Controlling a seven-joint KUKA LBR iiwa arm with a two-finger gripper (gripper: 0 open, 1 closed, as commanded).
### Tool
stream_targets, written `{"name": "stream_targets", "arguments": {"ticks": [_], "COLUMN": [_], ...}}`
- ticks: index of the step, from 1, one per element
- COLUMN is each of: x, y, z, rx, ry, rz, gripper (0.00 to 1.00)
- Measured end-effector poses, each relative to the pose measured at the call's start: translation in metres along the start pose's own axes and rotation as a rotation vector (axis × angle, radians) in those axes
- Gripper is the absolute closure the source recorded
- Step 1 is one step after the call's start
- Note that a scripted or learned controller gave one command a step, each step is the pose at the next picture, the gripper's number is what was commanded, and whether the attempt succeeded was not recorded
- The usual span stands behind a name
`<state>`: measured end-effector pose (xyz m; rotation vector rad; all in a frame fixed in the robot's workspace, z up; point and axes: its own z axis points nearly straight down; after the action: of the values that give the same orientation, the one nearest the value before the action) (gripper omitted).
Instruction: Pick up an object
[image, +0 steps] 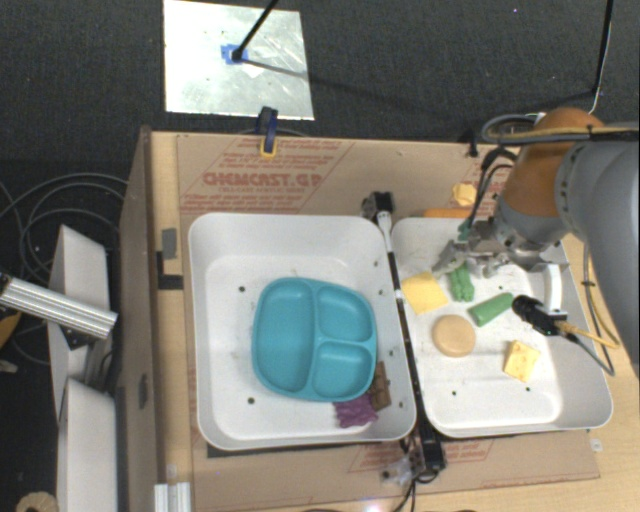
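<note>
My gripper (466, 258) is low over the back of the right bin (570, 400), reaching in from the right. Right under its tip lies a small dark green piece (461, 285), touching or nearly touching it. A lighter green block (490, 308) lies just to the right of that. A yellow slab (424, 294) sits to the left near the divider, a tan round disc (454, 335) is in the middle, and a yellow wedge (521, 360) lies at the right.
The left bin (215, 300) holds a teal divided plate (314, 338), with a purple piece (352, 411) and a brown piece (380, 388) at its front edge. An orange item (441, 212) and a yellow item (463, 193) lie behind the right bin.
</note>
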<state>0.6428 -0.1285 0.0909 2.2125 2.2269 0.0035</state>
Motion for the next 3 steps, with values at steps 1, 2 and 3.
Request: {"name": "stream_targets", "arguments": {"ticks": [1, 2, 3], "x": [-0.001, -0.001, -0.001], "y": [0.001, 0.001, 0.002], "z": [-0.012, -0.012, -0.023], "rx": [-0.004, -0.003, -0.007], "ry": [0.0, 0.0, 0.0], "rz": [-0.001, -0.001, -0.002], "gripper": [1.0, 0.0, 1.0]}}
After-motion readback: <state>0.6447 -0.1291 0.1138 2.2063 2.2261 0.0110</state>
